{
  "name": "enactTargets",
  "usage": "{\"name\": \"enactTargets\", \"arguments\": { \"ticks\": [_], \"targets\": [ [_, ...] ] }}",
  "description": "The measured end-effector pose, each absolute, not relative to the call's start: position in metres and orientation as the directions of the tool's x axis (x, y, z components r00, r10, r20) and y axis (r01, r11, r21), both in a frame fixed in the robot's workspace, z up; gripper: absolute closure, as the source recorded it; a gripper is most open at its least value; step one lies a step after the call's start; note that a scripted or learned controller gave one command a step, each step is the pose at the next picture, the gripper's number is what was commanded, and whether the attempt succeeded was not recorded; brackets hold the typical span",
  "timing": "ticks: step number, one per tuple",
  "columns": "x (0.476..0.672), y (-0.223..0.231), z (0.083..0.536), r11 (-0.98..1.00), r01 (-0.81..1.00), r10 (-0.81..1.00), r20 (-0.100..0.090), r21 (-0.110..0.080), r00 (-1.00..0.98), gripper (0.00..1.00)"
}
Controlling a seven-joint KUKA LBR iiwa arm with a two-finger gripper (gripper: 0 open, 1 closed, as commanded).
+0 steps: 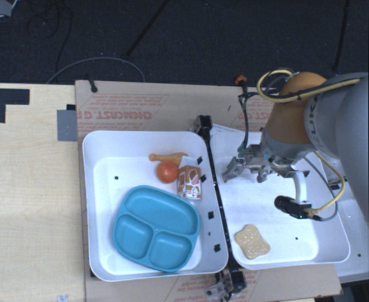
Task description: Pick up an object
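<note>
Arm reaches in from the right, over the right bin. Gripper sits low near that bin's upper left corner, close to the divider between the two bins. Jaws: cannot tell if apart or together, too small and cluttered with cable and metal. Nothing visible between them.

Candidate objects: a tan, bumpy cracker-like piece lies flat on the right bin floor, lower left part, well apart from the gripper. Left bin holds a blue divided plate, an orange ball with a small orange piece just above it, and a small printed carton touching the plate's upper right edge.

Step in hand, by judgement: approach, no object secured yet. The cracker is the nearest option in the same bin and sits alone, so it is the cleanest target. To do it well, the gripper should move toward the near-left of the bin, centre over the piece, and come down straight with the jaws spanning its narrower width. It is thin and flat, so the jaws need to reach nearly to the floor. Risk: pushing it against the wall, or closing above it.
</note>
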State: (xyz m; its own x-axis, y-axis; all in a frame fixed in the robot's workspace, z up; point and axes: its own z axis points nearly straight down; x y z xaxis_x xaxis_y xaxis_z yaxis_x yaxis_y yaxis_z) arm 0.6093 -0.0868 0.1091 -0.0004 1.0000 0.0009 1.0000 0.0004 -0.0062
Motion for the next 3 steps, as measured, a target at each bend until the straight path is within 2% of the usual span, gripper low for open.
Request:
{"name": "enactTargets", "arguments": {
  "ticks": [1,2,3],
  "targets": [
    [0.609,-0.086,0.086,-0.001,1.000,1.000,0.001,-0.006,0.001,0.00],
    [0.608,-0.087,0.097,-0.005,1.000,1.000,0.001,-0.007,0.005,1.00],
    [0.608,-0.096,0.156,-0.005,1.000,1.000,0.000,0.000,0.005,1.00]
  ]
}}
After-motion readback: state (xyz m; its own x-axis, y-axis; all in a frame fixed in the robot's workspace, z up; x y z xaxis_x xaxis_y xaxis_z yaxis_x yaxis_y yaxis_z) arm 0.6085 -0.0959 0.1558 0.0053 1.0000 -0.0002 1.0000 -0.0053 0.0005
